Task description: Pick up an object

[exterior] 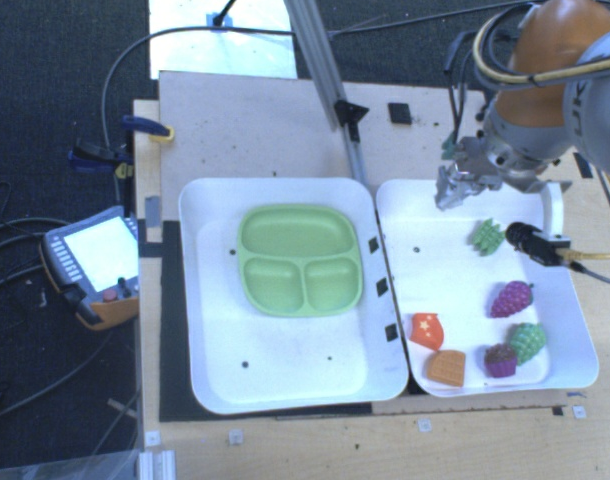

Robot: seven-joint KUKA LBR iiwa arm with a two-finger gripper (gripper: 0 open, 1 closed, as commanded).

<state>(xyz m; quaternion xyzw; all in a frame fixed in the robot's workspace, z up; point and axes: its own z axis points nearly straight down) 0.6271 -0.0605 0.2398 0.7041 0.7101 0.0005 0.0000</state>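
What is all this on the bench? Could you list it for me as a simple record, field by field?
left bin: holds a green divided plate
right bin: holds small toy foods
toys: green leafy piece, purple grapes, green grapes, small purple piece, red piece, orange piece
gripper: above the right bin's far edge, holding nothing visible

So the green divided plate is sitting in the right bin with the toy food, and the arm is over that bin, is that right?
Not quite. The camera view shows the green plate in the left bin, alone. The toy food, such as the purple grapes, lies in the right bin, and the arm's gripper is over that right bin's far end.
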